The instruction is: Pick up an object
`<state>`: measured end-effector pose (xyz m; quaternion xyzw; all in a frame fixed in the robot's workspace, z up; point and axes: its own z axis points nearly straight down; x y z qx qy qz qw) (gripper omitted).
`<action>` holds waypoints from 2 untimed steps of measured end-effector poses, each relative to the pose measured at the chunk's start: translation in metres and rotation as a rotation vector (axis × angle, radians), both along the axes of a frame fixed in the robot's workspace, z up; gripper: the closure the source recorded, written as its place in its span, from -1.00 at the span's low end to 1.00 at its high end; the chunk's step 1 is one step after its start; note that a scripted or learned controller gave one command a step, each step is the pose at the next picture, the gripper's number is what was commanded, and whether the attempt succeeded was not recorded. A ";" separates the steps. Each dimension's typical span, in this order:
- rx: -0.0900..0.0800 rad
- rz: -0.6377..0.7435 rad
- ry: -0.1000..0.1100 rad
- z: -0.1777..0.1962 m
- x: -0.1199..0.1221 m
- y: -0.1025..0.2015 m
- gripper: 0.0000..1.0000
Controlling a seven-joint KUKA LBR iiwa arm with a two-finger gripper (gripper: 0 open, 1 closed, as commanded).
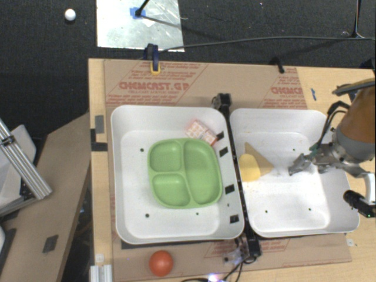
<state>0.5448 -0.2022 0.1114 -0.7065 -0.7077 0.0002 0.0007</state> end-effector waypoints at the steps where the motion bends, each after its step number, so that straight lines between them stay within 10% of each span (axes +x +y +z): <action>1: 0.000 0.000 -0.001 -0.028 0.001 0.000 -1.00; 2: -0.002 0.000 -0.006 -0.016 0.002 0.000 1.00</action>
